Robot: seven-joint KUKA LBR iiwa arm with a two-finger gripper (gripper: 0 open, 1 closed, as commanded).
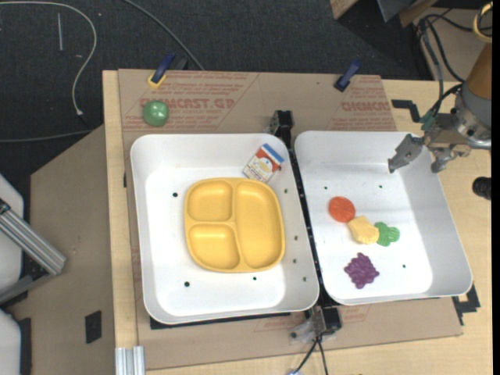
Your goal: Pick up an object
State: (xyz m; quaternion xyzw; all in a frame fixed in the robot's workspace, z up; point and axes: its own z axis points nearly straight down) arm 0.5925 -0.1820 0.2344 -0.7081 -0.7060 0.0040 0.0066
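In the right bin lie four small items: an orange-red round piece, a yellow lump, a green piece touching the yellow one, and a purple grape bunch. My gripper hangs over the right bin's far right corner, well above and to the right of these items. Its two fingers are spread apart with nothing between them.
The left bin bears a yellow three-compartment plate and a small milk carton at its far edge. A green ball rests on the cardboard beyond the left bin. Blue clamps hold the cardboard's far edge.
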